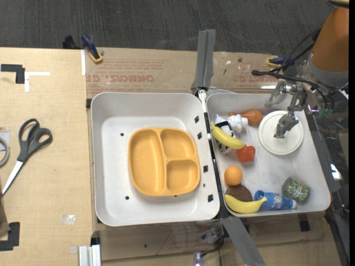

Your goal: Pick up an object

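Camera view, nearest first: along the right bin's (320,173) front edge lie a banana (243,204), a blue tube (275,200) and a green can (295,189), with an orange (233,175) just behind. Farther back sit a red piece (246,153), a second banana (226,137) and a white disc (281,139). The gripper (286,124) hangs over that disc; whether it is clenched or released, I cannot tell. Nothing appears lifted, so this reads as the approach step; next comes a descent and a firm close on one object.
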`<state>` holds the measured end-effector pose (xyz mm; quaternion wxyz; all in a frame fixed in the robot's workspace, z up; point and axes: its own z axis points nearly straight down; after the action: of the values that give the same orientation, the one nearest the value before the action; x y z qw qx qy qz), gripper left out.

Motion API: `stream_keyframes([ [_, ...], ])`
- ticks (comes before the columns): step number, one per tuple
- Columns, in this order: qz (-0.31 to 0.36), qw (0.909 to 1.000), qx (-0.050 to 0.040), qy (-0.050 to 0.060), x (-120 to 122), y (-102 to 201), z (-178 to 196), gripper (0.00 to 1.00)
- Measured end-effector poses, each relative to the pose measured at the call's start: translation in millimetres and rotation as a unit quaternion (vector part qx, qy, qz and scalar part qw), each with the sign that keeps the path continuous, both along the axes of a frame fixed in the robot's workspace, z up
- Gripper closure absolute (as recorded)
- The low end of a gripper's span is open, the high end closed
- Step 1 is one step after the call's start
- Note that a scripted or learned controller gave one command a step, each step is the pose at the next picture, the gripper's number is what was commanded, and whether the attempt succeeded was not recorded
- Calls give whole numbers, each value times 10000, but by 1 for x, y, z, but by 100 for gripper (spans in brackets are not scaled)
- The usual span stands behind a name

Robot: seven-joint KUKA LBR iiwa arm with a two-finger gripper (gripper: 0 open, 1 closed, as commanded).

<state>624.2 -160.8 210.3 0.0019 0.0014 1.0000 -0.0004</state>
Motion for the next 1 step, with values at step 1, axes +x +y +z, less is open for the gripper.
stream_keyframes([
  [1,271,9996,-5,-6,-5,30,-117,0],
])
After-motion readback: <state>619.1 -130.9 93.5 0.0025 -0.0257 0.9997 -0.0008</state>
